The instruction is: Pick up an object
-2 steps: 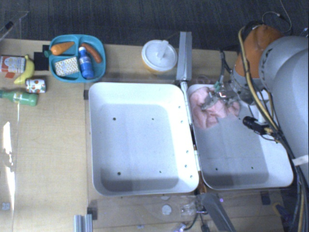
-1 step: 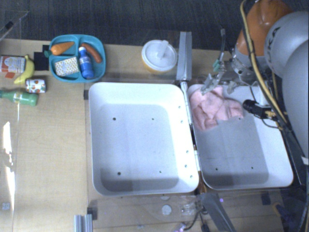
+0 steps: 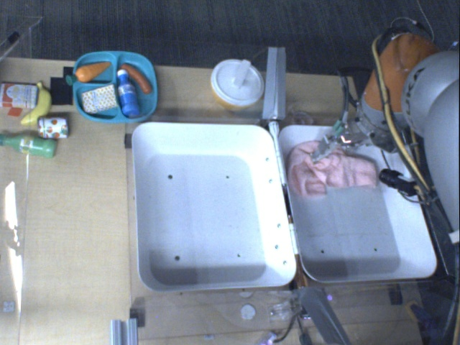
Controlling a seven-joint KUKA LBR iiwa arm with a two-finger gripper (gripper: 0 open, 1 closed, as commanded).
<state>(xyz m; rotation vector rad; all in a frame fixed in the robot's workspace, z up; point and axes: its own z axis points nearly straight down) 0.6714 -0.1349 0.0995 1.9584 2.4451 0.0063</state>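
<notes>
Tabletop (image 3: 72, 228): pale wood surface carrying two shallow white bins side by side; bare along the near edge apart from small fittings too small to name.

Left bin (image 3: 205, 207): white, shallow, nearer the middle of the view, with only a few dark dots showing on its floor.

Right bin (image 3: 359, 236): white, shallow, touching the left bin along a grey divider; its near half is bare.

Pink cloth (image 3: 330, 169): crumpled soft fabric lying on the floor of the right bin, in its far half, toward the wall shared with the left bin. This is the task's only candidate object in the bins.

Tool (image 3: 338, 136): at the far edge of the pink cloth, low over the right bin's far wall; whether it is parted or closed I cannot tell, the tip being small and cluttered with cables.

Arm (image 3: 417, 70): grey with an orange band, entering from the right, bent down toward the right bin's far side.

Progress: judged early or mid-grasp; the cloth lies flat on the bin floor, not lifted, and no hold is visible. Left to do: secure a grip and raise the cloth.

Far items: white lidded cup (image 3: 237, 83) beyond the bins; blue divided tray (image 3: 147, 95) with toy foods, far left; banana (image 3: 37, 105), small can (image 3: 52, 127) and green bottle (image 3: 29, 145) beside it.
</notes>
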